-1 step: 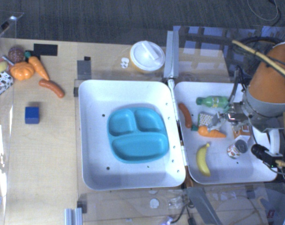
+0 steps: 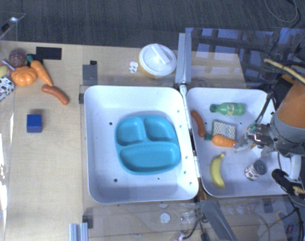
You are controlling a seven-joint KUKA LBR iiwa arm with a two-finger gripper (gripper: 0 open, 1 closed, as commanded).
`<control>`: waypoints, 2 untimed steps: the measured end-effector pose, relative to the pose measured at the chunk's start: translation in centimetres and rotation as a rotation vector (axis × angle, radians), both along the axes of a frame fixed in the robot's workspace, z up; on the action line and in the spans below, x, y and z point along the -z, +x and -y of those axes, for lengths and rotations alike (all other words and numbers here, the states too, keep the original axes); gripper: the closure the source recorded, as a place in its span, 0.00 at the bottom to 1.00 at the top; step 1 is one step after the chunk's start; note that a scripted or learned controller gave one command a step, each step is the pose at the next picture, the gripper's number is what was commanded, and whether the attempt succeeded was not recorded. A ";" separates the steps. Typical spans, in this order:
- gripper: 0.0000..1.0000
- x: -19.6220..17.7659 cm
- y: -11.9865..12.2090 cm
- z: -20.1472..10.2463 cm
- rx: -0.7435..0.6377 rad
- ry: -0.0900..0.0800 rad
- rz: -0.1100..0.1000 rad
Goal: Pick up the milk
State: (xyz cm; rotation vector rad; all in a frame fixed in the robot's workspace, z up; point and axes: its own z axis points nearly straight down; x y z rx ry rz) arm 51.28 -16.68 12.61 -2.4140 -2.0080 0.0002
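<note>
**Desk:** Where's the milk (image 2: 255, 169)?

**Photographer:** Upright near the right bin's (image 2: 233, 95) front edge, just right of the banana (image 2: 217, 171).

**Desk:** And the gripper (image 2: 253, 137)?

**Photographer:** Above the same bin, beside the carrot (image 2: 223, 141) and apart from the milk. Whether it is wide or narrow, I cannot tell. The blue tray (image 2: 148, 143) sits in the left bin (image 2: 100, 149).

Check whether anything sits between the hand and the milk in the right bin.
Nothing visible does: bare bin floor lies between the hand and the milk. The carrot lies beside the hand, away from that path.
</note>
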 end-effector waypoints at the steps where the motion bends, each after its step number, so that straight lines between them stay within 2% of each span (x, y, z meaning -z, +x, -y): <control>1: 0.00 3.8 5.4 3.0 0.229 0.001 0.011; 2: 1.00 2.7 5.5 3.0 0.223 -0.003 0.015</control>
